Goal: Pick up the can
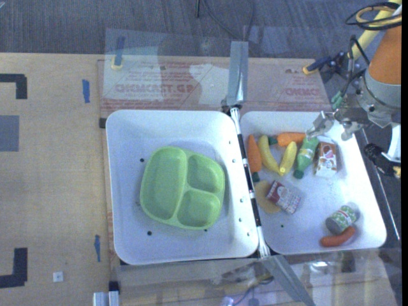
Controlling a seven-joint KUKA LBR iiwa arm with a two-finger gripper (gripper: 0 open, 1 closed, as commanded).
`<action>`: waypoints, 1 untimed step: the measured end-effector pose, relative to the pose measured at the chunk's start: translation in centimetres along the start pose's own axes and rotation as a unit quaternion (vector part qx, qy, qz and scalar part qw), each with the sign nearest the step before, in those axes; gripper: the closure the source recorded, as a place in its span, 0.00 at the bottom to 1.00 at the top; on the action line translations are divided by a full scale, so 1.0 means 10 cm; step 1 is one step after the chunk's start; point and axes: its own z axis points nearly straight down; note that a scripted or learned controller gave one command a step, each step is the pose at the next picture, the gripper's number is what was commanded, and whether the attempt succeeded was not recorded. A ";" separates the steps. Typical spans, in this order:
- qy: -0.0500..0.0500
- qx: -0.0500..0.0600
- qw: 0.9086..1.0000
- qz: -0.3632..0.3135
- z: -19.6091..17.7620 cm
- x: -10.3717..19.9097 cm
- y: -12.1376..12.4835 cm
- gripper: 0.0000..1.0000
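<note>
The can [342, 219] is small and grey with a green label. It lies on its side near the front right corner of the right bin [370, 190], just above a red sausage [338, 237]. My gripper [333, 127] hangs over the bin's far right part, well behind the can and apart from it. Its fingers are open with nothing between them. Below it lie a red-and-white carton [326, 158] and a green bottle [306, 155].
The right bin also holds a carrot [291, 138], two yellow bananas [268, 155], an orange piece [254, 153] and a red packet [285, 196]. A green divided plate [183, 187] lies in the left bin [127, 139]. Cables hang at the far right.
</note>
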 end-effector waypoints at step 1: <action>0.002 -0.002 0.998 0.063 1.31 -0.51 -0.31 0.00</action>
